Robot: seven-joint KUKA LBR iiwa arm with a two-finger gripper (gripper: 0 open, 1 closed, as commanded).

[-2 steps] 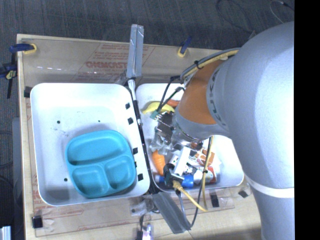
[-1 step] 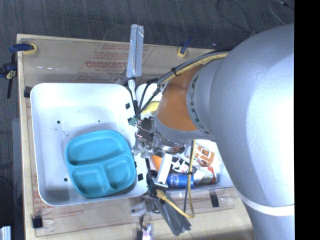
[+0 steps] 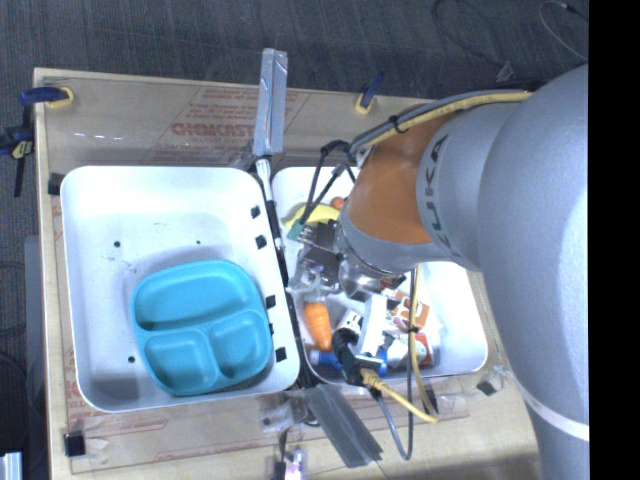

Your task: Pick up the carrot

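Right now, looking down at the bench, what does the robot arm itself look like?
The arm is bulky, rounded and smooth grey, with an orange band above the wrist and dark lettering beside it. A yellow cable and thin black cables run along it to the gripper, a cluttered metal and black assembly; another yellow cable trails below.

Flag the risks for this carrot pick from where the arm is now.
1. The carrot lies close to the right bin's left wall, so a finger may hit the wall.
2. Other items crowd beside it; the grasp could catch one.
3. The arm hides much of the bin, so a miss is hard to confirm.
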